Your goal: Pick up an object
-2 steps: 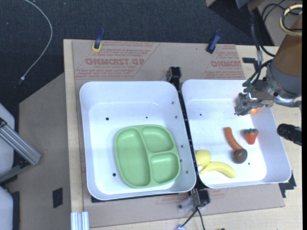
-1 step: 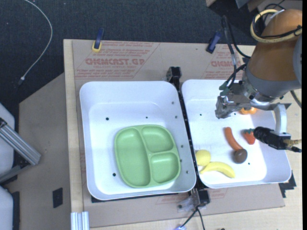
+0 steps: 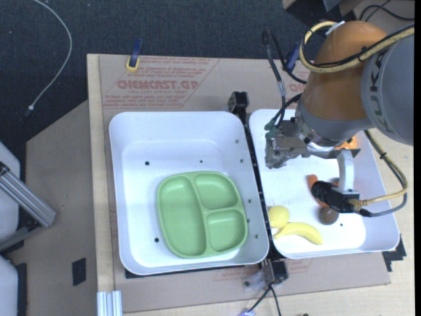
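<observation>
The end effector (image 3: 279,151) hangs over the right bin (image 3: 375,239); I cannot tell its state. A banana (image 3: 304,232) lies near.

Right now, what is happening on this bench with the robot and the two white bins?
A grey robot arm reaches in from the right and hangs over the right bin. In that bin lie a yellow banana, a small brown thing and an orange piece. The left bin holds a green divided plate. Nothing can be seen in the gripper, so no object appears picked up yet.
</observation>
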Robot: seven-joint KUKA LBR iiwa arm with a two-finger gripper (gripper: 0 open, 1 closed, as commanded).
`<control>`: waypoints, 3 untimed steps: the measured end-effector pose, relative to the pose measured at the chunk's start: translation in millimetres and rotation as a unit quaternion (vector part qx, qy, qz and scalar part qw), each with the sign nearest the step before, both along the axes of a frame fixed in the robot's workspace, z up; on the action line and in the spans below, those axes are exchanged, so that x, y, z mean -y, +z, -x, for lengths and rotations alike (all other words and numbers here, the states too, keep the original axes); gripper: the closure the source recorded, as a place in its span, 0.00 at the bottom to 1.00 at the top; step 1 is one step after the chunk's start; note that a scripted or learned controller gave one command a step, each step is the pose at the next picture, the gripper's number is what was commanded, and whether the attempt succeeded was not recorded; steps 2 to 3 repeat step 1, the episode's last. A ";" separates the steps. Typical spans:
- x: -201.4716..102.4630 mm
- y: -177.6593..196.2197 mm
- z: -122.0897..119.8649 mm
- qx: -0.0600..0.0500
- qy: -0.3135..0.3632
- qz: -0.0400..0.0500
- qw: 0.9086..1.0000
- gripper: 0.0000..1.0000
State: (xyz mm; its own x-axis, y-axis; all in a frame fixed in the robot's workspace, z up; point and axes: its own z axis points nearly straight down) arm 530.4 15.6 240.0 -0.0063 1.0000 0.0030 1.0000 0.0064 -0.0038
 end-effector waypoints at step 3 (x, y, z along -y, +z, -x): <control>-49.6 -15.1 6.6 0.000 0.000 0.000 1.000 1.00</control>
